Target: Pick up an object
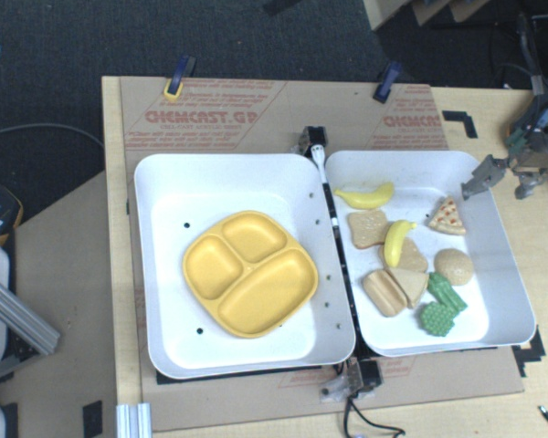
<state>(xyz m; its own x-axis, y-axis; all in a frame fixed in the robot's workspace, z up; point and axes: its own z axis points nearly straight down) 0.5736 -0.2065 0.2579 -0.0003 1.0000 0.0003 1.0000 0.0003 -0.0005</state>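
Pizza slice (448, 217) lies beside the hand (504, 173).

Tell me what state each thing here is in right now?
Yellow plate: right way up in the left bin, nothing on it.
Upper banana: lying flat in the right bin.
Lower banana: resting partly on the toast.
Pizza slice: flat, apart from the rest.
Broccoli: lying by the bin's near wall.
Gripper: above the right bin's far corner, holding nothing.

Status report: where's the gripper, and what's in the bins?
Gripper over right bin's far right rim, holding nothing. Pizza slice nearest, untouched. Bananas, bread, broccoli crowd the rest. Yellow plate in left bin.
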